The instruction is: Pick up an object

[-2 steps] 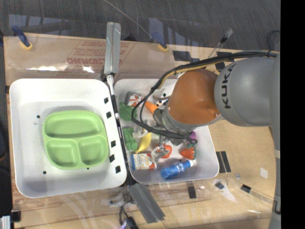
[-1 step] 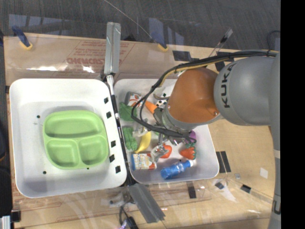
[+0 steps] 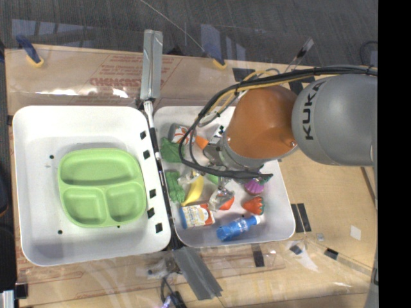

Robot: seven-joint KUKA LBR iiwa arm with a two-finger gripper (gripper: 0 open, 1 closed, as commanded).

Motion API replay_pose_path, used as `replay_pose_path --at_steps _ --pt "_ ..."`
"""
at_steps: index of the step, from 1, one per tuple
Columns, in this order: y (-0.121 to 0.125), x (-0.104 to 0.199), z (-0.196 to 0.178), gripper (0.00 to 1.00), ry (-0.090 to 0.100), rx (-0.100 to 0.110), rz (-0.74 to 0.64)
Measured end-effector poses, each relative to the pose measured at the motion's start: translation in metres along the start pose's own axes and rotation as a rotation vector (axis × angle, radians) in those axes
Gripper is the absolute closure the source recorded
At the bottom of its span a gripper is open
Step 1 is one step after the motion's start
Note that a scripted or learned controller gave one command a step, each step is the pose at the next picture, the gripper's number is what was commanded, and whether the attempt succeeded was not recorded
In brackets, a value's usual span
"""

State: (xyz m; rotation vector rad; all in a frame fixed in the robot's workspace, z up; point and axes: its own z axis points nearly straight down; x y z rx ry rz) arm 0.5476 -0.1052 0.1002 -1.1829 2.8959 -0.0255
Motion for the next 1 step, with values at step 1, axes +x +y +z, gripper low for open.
replay_pose_path --at_steps 1 --pt "0.0189 0.0158 -0.0009 0.0 -0.004 0.004 0.163"
